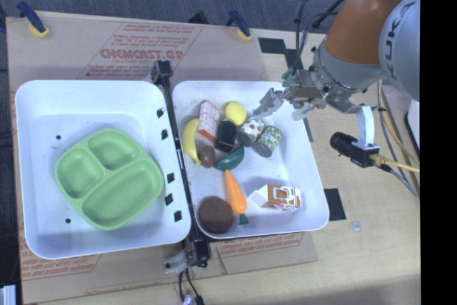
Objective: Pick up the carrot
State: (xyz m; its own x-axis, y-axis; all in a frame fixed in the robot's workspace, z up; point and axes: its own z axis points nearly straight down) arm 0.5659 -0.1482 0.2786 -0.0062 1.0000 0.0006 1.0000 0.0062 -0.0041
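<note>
- A green divided plate [108,177] is seen lying in the left white bin [43,100], with three compartments, none of which holds anything visible.
- The two bins are set side by side on cardboard upon the tabletop [371,253], and their inner rims are touching.
- In the right white bin [303,175] a cluster of toy food is gathered toward the upper left: a banana [190,141] near the left wall, a small brown item [207,155] just beside it, a red-and-white carton [208,119], a black object [226,134], a lemon [235,113] and two small cans [260,136].
- A dark green piece [230,158] is found below the cluster.
- The carrot [235,193] is lying in the lower middle of the right bin, its tip toward the green piece and its leafy end toward the near rim.
- A brown round object [215,214] is placed just left of the carrot, and a small orange-and-white carton [277,197] just right of it.
- The hand [268,103] is held over the upper right of the right bin, near the cans and well apart from the carrot; whether it is open or closed cannot be told, and nothing is seen in it.
</note>
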